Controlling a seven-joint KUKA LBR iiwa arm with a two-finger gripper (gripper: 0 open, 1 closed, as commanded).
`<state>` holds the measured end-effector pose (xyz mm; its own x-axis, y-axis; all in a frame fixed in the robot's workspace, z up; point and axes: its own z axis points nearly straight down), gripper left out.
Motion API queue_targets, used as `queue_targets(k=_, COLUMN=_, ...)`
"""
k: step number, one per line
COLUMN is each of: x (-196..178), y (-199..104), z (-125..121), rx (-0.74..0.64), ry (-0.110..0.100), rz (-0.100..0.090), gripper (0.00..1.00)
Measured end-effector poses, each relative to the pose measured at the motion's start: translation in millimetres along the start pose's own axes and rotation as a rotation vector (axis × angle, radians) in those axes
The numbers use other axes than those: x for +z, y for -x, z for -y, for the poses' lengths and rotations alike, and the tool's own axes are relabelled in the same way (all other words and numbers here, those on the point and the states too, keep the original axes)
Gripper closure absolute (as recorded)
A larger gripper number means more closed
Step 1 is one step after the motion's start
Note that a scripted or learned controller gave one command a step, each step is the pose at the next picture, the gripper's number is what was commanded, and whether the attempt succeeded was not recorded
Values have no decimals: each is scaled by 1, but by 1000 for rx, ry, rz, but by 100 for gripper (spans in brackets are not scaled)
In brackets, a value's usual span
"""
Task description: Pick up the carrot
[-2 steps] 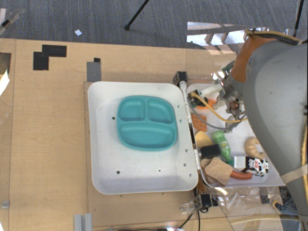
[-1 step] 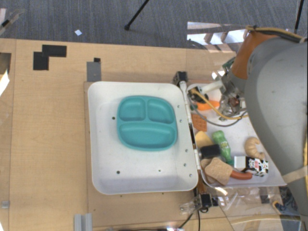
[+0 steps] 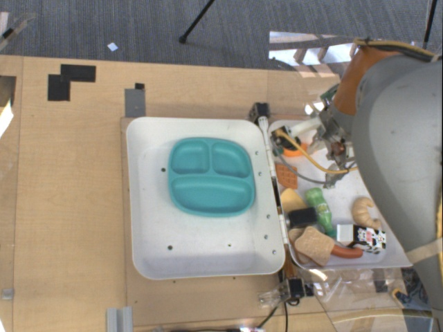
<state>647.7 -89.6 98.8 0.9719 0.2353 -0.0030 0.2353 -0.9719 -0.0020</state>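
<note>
We saw the carrot (image 3: pixel 293 151) lying roughly left-right by the gripper (image 3: pixel 331 146), couldn't tell its grip state.

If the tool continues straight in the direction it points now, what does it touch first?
Probably the carrot. The tool points down and leftward into the right bin, and the orange carrot lies just beside its tip. Depth is unclear from this slanted view.

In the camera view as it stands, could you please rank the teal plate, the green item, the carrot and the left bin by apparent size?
1. left bin
2. teal plate
3. green item
4. carrot

The green item and carrot look close; the gripper partly hides the carrot, so their order is unsure.
</note>
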Motion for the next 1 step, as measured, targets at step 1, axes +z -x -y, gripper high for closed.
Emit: queue_targets(k=1, x=11, y=8, z=7, rx=27, ry=3, rz=-3, gripper=0)
